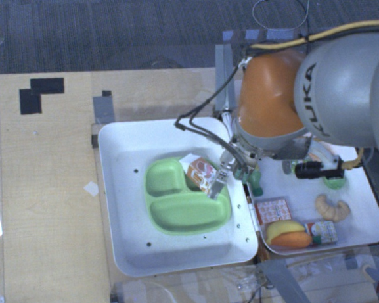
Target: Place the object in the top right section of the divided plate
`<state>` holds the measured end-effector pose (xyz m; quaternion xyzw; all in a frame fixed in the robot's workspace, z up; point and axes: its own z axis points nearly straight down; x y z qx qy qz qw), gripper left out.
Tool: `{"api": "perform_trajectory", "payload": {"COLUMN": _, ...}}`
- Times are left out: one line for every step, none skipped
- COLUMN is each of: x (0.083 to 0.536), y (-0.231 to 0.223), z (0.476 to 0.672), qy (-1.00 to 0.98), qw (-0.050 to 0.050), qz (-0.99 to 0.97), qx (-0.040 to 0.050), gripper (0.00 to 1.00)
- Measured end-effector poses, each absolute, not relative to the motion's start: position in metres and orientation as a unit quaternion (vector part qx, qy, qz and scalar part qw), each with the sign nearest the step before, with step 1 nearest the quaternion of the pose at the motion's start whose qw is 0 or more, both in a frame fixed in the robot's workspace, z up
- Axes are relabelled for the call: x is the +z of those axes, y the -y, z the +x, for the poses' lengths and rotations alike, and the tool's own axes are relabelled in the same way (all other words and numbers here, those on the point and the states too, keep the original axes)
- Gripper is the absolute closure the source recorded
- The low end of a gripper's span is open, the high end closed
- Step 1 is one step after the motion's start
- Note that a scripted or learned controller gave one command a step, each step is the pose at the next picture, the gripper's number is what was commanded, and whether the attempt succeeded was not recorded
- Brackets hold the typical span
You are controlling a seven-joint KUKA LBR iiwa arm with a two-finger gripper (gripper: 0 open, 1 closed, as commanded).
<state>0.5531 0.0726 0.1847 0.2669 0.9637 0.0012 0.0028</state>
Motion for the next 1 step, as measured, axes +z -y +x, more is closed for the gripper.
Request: {"api": "perform_trajectory", "payload": {"x": 0.1847, "y": -0.0782, "z": 0.5813, "qy": -0.923, "qw": 0.003, "qz": 0.384, "qx": 0.0016, "gripper": 0.0}}
